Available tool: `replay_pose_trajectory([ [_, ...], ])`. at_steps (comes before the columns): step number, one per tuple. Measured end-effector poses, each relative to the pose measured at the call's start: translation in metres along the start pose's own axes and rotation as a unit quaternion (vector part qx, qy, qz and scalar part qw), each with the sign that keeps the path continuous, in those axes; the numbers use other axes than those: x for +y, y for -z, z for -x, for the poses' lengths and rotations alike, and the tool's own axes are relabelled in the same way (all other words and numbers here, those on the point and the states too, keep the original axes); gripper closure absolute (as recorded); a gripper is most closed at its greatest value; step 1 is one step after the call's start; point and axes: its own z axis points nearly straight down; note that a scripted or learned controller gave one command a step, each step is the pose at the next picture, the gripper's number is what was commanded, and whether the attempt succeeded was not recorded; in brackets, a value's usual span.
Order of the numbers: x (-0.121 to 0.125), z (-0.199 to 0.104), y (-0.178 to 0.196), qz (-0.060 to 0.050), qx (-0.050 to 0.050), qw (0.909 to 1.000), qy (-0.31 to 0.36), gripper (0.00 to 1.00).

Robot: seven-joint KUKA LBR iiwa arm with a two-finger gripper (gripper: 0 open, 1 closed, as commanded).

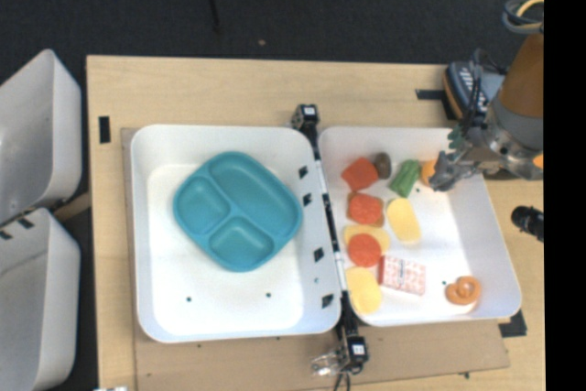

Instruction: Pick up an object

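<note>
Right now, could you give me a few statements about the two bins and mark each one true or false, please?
1. The blue tray lies in the left bin. True.
2. The green item lies in the left bin. False: it lies in the right bin, near the gripper.
3. The orange ring sits near the right bin's front right corner. True.
4. The red and white packet rests on the blue tray. False: it lies in the right bin.
5. The arm reaches over the left bin. False: it is over the right bin.
</note>
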Motion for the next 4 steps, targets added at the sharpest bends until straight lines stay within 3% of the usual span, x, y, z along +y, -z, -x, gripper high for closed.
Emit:
replay_pose_trajectory([
  [2,-0.021,-0.093,-0.006,0.000,0.001,1.0000,0.000,1.00],
  [3,-0.018,-0.146,0.010,0.002,0.001,1.0000,0.002,1.00],
  [4,-0.026,-0.189,0.000,0.001,0.000,1.0000,0.000,1.00],
])
